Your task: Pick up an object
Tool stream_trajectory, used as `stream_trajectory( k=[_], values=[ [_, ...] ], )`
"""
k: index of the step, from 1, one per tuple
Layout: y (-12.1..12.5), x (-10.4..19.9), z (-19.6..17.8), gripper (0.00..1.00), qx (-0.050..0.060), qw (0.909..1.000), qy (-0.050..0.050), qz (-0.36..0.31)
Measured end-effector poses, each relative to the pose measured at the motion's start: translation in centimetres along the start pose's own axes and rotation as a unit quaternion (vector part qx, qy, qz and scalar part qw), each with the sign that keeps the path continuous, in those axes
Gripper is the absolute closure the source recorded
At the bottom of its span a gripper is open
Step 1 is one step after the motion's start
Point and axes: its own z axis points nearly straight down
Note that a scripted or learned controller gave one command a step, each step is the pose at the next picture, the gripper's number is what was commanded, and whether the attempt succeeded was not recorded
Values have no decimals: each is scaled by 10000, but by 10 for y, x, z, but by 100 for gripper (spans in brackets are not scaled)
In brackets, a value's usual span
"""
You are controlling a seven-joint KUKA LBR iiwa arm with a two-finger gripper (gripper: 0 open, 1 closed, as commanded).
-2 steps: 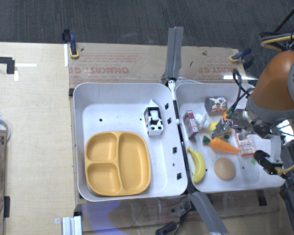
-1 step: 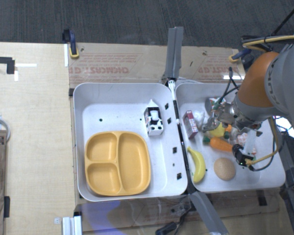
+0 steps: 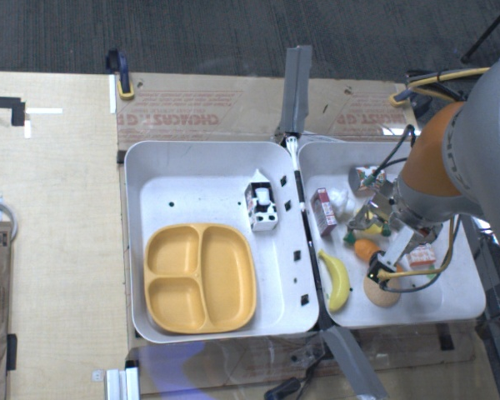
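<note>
My gripper (image 3: 375, 226) hangs low in the right bin (image 3: 450, 307), among a heap of small objects. An orange round thing (image 3: 364, 250) lies just below the gripper, with a small yellow-green piece (image 3: 351, 237) beside it. A dark red carton (image 3: 324, 211) lies to the left of the gripper, and a white crumpled item (image 3: 340, 198) rests next to that carton. A yellow banana (image 3: 336, 282) rests along the bin's left wall. A tan round object (image 3: 382, 292) sits near the front, under the cables. The arm hides what lies directly under the wrist.
The left bin (image 3: 150, 173) holds a yellow three-compartment plate (image 3: 200, 277) and a small black-and-white die-like block (image 3: 261, 204) near its right wall. A grey divider post (image 3: 295, 90) stands between the bins at the back. A white label card (image 3: 420, 258) lies right of the gripper.
</note>
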Motion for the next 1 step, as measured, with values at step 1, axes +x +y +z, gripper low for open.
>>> stream_trajectory(
  k=[1],
  values=[
    [0, -1, -8, 100, 19, 10000, -8, 2]
  ],
)
